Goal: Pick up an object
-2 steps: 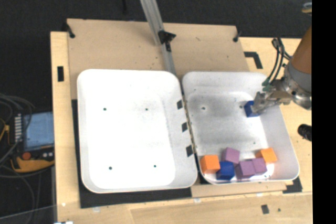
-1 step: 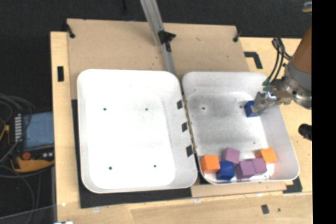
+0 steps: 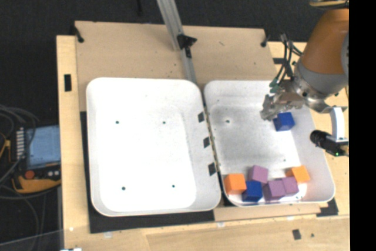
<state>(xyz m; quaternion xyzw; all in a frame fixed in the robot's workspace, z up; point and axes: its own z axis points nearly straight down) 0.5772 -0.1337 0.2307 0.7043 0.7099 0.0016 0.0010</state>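
Observation:
My gripper [image 3: 275, 109] hangs over the upper right part of the right bin [image 3: 247, 126], under the grey wrist and orange band. A blue block [image 3: 284, 121] sits right at its lower right side, touching or nearly touching it; whether the block is gripped or rests on the bin floor is unclear. Along the bin's front edge lie more blocks: an orange one [image 3: 235, 183], a blue one [image 3: 253, 191], three purple ones [image 3: 258, 174] [image 3: 275, 190] [image 3: 289, 185], and another orange one [image 3: 300, 174].
The left bin [image 3: 147, 144] lies beside the right one, with black clips [image 3: 207, 141] along the shared rim. A slanted metal rail [image 3: 170, 9] runs down to the bins' back edge. A black fixture [image 3: 326, 141] sits at the right bin's right rim.

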